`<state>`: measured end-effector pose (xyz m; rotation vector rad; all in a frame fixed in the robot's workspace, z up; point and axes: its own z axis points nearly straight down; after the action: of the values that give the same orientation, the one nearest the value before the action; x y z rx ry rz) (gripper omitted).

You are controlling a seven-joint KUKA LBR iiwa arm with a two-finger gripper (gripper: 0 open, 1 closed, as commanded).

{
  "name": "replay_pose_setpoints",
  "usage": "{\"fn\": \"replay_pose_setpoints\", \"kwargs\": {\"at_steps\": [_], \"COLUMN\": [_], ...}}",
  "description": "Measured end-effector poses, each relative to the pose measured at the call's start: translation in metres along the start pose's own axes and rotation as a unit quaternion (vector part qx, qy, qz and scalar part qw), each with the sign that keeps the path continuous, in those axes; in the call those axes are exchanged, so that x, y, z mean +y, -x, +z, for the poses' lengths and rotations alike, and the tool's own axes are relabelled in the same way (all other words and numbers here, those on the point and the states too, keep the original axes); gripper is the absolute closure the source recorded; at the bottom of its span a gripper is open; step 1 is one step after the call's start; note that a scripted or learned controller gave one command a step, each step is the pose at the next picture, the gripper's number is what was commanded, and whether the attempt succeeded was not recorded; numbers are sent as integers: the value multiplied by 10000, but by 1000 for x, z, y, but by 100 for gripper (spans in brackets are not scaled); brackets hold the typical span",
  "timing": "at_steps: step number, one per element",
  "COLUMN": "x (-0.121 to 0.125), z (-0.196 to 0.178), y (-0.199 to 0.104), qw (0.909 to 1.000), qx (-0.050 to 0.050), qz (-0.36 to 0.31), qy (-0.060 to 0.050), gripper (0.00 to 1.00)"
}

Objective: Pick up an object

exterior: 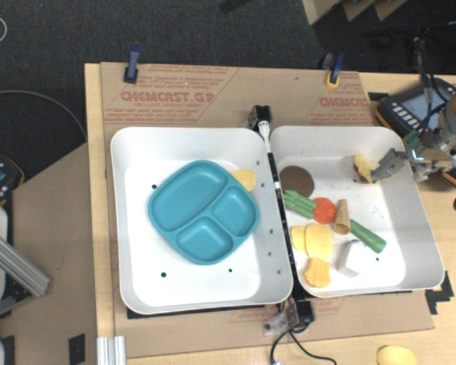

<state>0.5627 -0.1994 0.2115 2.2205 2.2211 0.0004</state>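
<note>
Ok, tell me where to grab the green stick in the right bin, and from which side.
Take the green stick near its lower-right end, coming from straight above, closing across its narrow width. That end lies apart from the cone crossing its middle, though the white block sits close, so aim carefully.

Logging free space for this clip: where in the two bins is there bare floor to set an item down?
Left bin: bare along the near edge and left wall, around the blue tray. Right bin: a bare patch between the brown disc and the yellow piece by the gripper. Its near-left half is crowded with toys.
</note>
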Motion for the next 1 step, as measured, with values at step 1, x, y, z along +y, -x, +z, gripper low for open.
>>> {"fn": "replay_pose_setpoints", "kwargs": {"at_steps": [1], "x": [-64], "z": [-28], "y": [-31], "qw": [10000], "qx": [20], "qz": [3], "qy": [-22], "gripper": [0]}}
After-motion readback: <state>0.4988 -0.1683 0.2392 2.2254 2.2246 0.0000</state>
